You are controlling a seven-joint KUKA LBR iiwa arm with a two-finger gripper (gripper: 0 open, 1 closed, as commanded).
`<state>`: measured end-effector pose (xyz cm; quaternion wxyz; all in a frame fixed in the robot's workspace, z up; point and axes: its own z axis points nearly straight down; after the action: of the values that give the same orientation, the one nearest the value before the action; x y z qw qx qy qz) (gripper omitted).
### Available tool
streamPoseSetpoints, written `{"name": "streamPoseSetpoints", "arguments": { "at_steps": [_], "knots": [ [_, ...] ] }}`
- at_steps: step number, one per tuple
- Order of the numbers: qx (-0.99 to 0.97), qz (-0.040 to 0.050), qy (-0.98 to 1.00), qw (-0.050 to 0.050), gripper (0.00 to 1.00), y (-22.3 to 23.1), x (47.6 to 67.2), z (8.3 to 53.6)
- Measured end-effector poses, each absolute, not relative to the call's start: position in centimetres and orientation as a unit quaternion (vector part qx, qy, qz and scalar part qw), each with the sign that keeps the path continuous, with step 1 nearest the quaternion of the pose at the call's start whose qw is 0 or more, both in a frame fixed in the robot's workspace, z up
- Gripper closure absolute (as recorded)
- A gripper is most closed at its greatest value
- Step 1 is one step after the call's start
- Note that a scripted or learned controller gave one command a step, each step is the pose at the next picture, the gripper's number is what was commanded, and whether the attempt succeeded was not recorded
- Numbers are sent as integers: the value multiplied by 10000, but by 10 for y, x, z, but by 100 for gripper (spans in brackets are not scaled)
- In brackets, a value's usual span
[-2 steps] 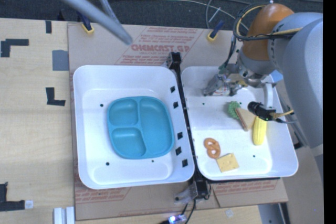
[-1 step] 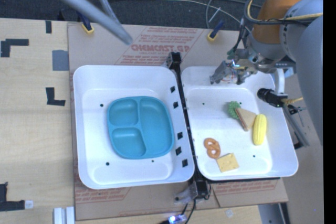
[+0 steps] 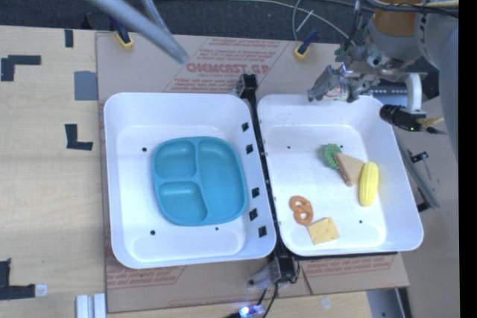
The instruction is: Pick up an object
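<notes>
The right bin (image 3: 387, 234) holds a yellow corn cob (image 3: 368, 183), a green leafy piece (image 3: 332, 154) beside a tan wedge (image 3: 347, 168), a brown pretzel (image 3: 301, 209) and a yellow cheese square (image 3: 323, 231). My gripper (image 3: 339, 88) hovers over the bin's far edge, above and behind these pieces, apart from all of them. Nothing shows between its fingers.
The left bin (image 3: 127, 234) carries a blue divided plate (image 3: 199, 179). A black clip divider (image 3: 253, 153) runs between the bins. Cables loop behind the right bin, and yellow clamps (image 3: 302, 50) hold the cardboard base at the back.
</notes>
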<state>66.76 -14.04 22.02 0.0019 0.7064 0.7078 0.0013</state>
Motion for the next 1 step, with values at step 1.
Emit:
{"name": "streamPoseSetpoints", "arguments": {
  "at_steps": [1],
  "knots": [
    [7064,14,7078,22,100,-138,664,283]
  ]
}}
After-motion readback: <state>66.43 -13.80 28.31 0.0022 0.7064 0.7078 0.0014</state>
